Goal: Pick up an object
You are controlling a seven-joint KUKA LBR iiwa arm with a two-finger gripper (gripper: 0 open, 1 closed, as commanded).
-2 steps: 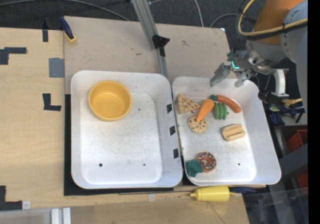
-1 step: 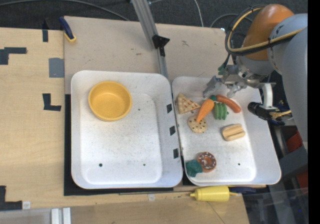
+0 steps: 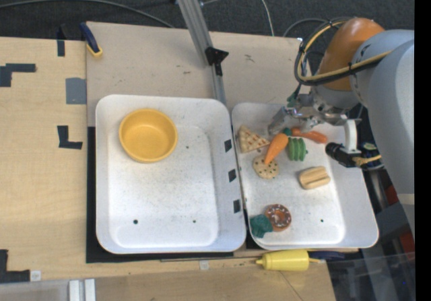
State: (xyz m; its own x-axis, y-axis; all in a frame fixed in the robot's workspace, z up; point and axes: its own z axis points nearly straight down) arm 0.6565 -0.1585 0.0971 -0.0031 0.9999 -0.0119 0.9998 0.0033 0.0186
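From the overhead camera view, the grey arm (image 3: 394,97) with its orange band reaches in from the right and bends down over the far part of the right bin (image 3: 337,222). Its end effector (image 3: 291,118) sits low above the toy food there, and whether it is spread or pressed together cannot be told, since the wrist and cables cover it.

Just below the end effector lies a cluster of items: an orange carrot (image 3: 275,148) angled down toward the left, a second smaller carrot (image 3: 311,135) lying across to the right, and a green piece (image 3: 296,149) between them. A waffle-patterned wedge (image 3: 250,139) rests near the bin's left wall, and a round cracker (image 3: 265,168) touches the lower tip of the first carrot. A tan bread roll (image 3: 314,177) lies apart toward the right. Near the front of the bin, a sprinkled donut (image 3: 277,217) sits just beside a teal-green lump (image 3: 260,225).

The left bin (image 3: 168,225) holds a yellow bowl (image 3: 148,135) in its far left corner. A yellow mustard bottle (image 3: 288,260) lies on the surface (image 3: 40,158) just in front of the right bin
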